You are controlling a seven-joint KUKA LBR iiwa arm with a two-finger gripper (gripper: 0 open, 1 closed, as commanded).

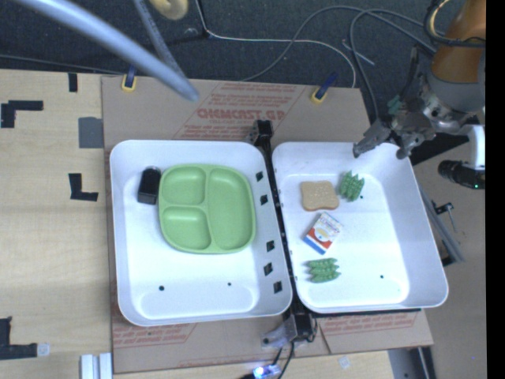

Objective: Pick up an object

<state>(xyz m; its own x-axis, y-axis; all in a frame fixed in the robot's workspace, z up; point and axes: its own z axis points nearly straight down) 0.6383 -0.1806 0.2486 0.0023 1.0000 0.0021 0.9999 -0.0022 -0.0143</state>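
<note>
My gripper (384, 149) hangs over the far right corner of the right bin (394, 290), open, its two dark fingers spread with nothing between them. In that bin lie a tan toast slice (319, 195), a green leafy piece (351, 185) just right of it, a small red, white and blue carton (323, 233) and a green pea pod (323, 270). The leafy piece is the nearest to the gripper, lying below and left of the fingertips.
The left bin (189, 302) holds a green divided plate (207, 208) and a small black block (148, 185) at its left side. A black divider (268, 212) joins the bins. Cables (331, 30) run across the dark back surface.
</note>
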